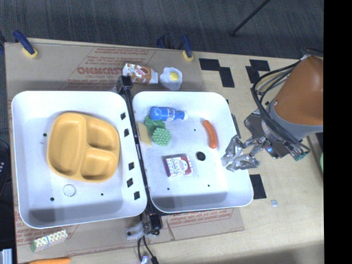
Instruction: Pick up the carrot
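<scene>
The carrot (210, 133), a small orange-red stick, lies in the right part of the right bin (220, 199), pointing roughly front to back. My gripper (237, 157) hangs over that bin's right rim, to the right of the carrot and slightly nearer the front, a short gap away. Its metal fingers look spread open, and nothing is between them. The grey arm with its orange band (302, 95) reaches in from the right.
The right bin also holds a blue bottle (165, 114), a green knobbly piece (160, 135), a red packet (177, 165) and a small black disc (200, 157). A yellow divided plate (83, 146) sits in the left bin (27, 202). Behind the bins lie a carton (137, 73) and an egg-like toy (171, 77).
</scene>
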Controlling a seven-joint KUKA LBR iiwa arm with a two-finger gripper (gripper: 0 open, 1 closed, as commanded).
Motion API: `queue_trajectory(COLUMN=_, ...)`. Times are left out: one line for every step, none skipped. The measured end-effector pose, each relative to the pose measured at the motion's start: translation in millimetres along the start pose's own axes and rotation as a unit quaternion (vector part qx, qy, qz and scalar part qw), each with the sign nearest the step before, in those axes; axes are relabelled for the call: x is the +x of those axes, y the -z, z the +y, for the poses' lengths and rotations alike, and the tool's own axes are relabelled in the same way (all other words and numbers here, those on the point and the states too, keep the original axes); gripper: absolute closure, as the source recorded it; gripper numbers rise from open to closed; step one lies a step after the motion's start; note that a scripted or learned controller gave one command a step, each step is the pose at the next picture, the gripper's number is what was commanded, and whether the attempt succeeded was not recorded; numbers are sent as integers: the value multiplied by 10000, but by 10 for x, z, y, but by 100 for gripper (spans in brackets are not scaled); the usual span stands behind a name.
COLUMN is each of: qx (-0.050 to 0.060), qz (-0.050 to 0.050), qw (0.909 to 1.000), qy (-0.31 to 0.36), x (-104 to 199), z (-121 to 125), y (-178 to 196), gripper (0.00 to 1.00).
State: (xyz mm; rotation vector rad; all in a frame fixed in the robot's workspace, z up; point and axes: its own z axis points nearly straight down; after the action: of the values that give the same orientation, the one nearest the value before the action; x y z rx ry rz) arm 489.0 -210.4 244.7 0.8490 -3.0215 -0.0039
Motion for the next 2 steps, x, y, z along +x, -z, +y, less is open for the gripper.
queue_trajectory(qx=28, qz=-12, qw=9878, qy=1554, x=33, z=17, y=713, gripper=100)
queue_trajectory(qx=13, qz=0, qw=9522, qy=3054, x=75, z=44, y=590, gripper=100)
